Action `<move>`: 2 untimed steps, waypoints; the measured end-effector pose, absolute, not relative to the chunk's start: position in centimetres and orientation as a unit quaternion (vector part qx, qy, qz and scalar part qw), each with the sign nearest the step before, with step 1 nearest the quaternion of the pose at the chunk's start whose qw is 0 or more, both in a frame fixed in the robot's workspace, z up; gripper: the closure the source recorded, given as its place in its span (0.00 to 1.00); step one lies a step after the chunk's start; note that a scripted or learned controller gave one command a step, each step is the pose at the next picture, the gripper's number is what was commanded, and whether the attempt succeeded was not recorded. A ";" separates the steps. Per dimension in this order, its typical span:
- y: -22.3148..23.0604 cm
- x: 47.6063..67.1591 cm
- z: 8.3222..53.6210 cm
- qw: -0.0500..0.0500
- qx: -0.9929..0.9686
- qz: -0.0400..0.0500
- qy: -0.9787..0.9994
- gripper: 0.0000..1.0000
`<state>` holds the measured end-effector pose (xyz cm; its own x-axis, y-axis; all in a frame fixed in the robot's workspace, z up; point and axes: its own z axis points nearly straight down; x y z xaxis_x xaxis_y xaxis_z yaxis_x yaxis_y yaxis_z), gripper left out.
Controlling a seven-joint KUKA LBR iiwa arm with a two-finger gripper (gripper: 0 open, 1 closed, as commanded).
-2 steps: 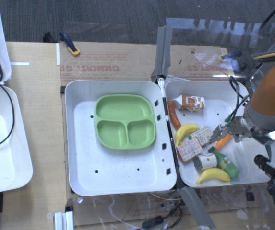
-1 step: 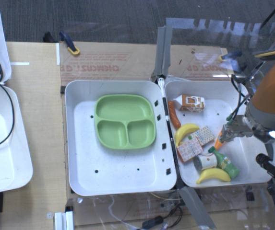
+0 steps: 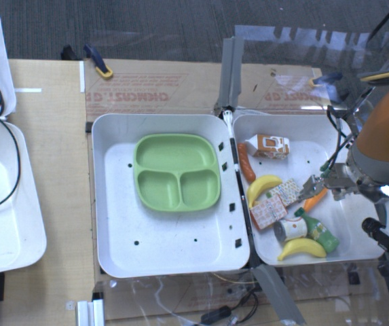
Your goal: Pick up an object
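My gripper (image 3: 313, 187) hangs low over the middle of the right bin (image 3: 357, 250), reaching in from the right. Directly beneath its tip lies a small orange carrot-like piece (image 3: 316, 198), touching or nearly touching it. To its left are two checkered boxes (image 3: 269, 212), a yellow banana (image 3: 263, 185) and a red sausage-shaped piece (image 3: 246, 163). An orange and white carton (image 3: 273, 146) sits at the back. Nearer the front lie a green bottle (image 3: 316, 233), a white can (image 3: 290, 229) and a second banana (image 3: 301, 248).
The left bin (image 3: 113, 236) holds a green divided plate (image 3: 178, 172). A raised divider (image 3: 233, 175) separates the two bins. Cables and the arm's grey body (image 3: 377, 148) with its orange band crowd the right bin's far right side.
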<state>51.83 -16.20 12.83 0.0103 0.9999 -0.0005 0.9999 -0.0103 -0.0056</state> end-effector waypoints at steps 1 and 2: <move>-17.7 53.8 9.6 -0.001 -0.687 -0.001 -0.727 0.00; -17.7 53.9 10.5 -0.002 -0.687 -0.002 -0.727 1.00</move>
